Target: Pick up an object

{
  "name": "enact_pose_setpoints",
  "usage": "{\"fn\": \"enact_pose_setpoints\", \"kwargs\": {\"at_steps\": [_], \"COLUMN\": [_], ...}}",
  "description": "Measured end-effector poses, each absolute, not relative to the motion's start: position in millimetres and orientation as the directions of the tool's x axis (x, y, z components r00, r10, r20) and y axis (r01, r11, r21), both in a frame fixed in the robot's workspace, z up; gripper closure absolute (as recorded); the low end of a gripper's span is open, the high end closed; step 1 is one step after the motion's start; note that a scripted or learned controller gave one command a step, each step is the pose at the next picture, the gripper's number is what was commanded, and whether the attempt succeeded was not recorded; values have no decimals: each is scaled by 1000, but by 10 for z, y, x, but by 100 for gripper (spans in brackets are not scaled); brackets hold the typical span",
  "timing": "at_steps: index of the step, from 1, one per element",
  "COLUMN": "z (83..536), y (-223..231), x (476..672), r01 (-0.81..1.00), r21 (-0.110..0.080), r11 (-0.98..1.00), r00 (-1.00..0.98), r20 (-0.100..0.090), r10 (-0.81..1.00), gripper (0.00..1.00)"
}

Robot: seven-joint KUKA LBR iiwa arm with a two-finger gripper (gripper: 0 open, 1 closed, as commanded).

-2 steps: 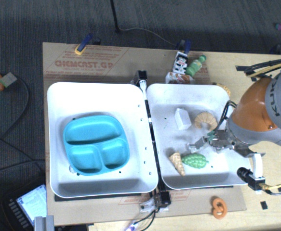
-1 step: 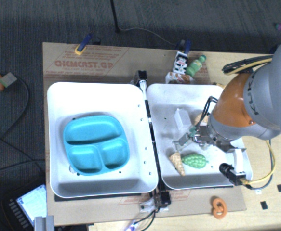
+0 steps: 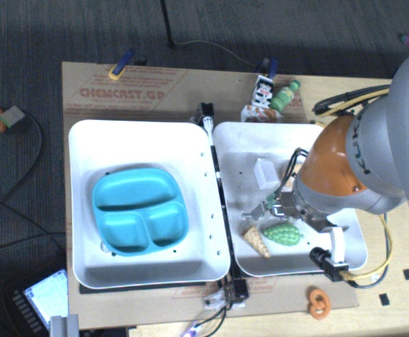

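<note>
Tan board surface with red print sits on dark grey carpet; black cables trail over the floor, far and left. Blue clamps at the far edge, an orange ring at the near edge. A small boxed toy and green figure lie on the surface just beyond the right bin. Left bin holds a blue divided tray. Right bin holds a green bumpy object, a tan cone just left of it, and a clear piece farther back. Arm reaches in from the right; hand is low in the right bin, just beyond the green object. Cannot tell how far open the hand is, nor whether it has hold of anything.
</note>
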State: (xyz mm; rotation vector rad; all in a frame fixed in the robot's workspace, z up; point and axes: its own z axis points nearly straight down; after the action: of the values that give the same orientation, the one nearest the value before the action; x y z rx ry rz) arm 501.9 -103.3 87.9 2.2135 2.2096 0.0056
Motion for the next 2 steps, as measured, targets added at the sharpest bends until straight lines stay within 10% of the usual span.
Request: {"fn": "enact_pose_setpoints", "kwargs": {"at_steps": [1,2], "z": [990,1080], "y": [-1039,-1573], "x": [5029,5768], "r01": [1000,1000], "r21": [15,1], "r11": [-3,0], "r00": [3,0], "r20": [-8,-2], "r10": [1000,1000], "gripper": [100,100]}}
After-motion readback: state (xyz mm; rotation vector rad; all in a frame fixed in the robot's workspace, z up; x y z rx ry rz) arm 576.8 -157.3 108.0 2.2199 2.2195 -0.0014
